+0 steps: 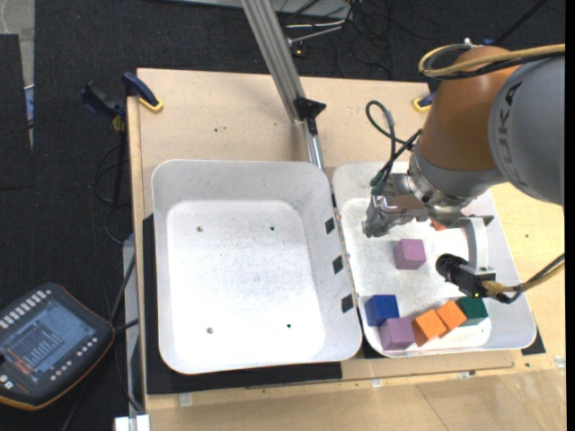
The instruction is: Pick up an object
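Note:
My gripper [382,220] hangs over the upper middle of the right bin [359,263], its metal fingers pointing down and left. Nothing shows between them. A purple cube [410,253] lies just right of and below the gripper, apart from it. Along the bin's front edge sit a blue cube [382,309], a second purple cube [397,332], an orange block [432,322] and a green block [470,311]. A small red piece [437,226] peeks out under the wrist.
The left bin [180,241] lies beside the right one. A grey metal pole [274,48] slants down to the bins' shared back edge. A black cable fitting [456,275] hangs over the right bin. A teach pendant [45,339] rests at bottom left.

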Tool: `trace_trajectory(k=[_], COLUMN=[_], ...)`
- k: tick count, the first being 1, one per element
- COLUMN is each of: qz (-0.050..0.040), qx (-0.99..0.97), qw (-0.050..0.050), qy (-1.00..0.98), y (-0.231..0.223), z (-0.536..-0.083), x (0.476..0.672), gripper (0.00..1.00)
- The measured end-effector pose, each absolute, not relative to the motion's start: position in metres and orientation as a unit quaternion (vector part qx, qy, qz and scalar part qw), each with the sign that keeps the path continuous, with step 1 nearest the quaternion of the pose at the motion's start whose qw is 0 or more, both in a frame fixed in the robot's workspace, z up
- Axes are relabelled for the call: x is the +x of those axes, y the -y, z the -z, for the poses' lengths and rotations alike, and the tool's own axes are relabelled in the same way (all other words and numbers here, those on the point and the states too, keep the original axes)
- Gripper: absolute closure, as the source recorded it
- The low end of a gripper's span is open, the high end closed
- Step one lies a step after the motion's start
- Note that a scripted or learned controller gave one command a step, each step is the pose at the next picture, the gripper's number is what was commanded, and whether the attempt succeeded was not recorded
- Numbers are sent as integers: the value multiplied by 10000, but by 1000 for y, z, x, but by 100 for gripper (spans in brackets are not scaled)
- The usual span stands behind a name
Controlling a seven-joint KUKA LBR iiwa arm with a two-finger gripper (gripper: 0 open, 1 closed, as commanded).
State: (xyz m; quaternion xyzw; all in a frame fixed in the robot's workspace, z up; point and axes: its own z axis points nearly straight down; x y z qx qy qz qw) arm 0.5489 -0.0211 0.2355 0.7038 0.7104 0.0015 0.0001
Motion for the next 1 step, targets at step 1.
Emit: trace_trajectory(k=[1], qz=[-16], qx=[7037], qw=[0], qy=[-7105], y=[-36], z=[-236], x=[571], gripper=[100])
